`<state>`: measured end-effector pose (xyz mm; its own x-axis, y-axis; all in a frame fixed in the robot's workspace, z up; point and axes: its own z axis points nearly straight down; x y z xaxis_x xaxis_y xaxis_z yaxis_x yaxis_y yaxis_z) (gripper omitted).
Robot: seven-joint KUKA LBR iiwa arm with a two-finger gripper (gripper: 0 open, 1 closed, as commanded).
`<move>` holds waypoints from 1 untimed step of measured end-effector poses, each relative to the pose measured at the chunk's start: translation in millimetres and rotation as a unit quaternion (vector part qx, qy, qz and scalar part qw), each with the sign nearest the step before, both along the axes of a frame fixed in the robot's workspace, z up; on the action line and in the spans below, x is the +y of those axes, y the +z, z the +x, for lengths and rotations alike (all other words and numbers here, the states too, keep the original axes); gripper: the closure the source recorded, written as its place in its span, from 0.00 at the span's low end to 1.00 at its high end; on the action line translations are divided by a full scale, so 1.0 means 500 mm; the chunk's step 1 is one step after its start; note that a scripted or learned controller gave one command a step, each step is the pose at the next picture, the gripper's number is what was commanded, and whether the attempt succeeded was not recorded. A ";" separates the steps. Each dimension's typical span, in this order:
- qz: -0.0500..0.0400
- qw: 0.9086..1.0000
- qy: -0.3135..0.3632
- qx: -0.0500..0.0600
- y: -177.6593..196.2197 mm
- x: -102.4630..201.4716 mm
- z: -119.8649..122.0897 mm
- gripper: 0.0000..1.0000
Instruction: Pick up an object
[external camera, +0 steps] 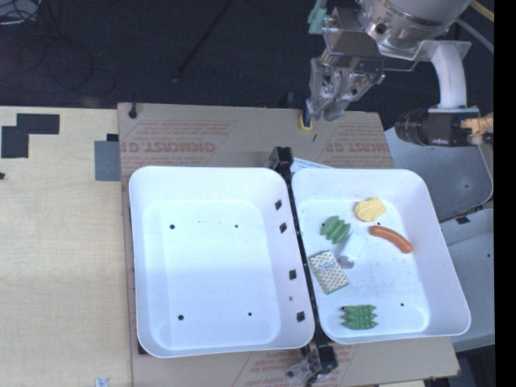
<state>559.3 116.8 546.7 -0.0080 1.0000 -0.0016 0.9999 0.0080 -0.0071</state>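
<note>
My gripper (326,110) hangs high above the back edge of the bench, behind the right bin (439,240), far from everything in it. On that bin's floor lie a yellow ridged piece (369,210), an orange sausage (392,239), a green leafy piece (336,229), a checkered packet (329,271) and a green pea pod (358,317). Nothing shows between the fingers.
The left bin (205,260) sits beside the right one, joined by a black clip strip (290,248). Both rest on a brown cardboard sheet (210,135). A grey arm mount (435,127) stands at the right.
</note>
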 end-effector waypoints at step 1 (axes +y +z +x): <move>0.000 1.000 0.003 0.002 0.018 0.002 0.000 1.00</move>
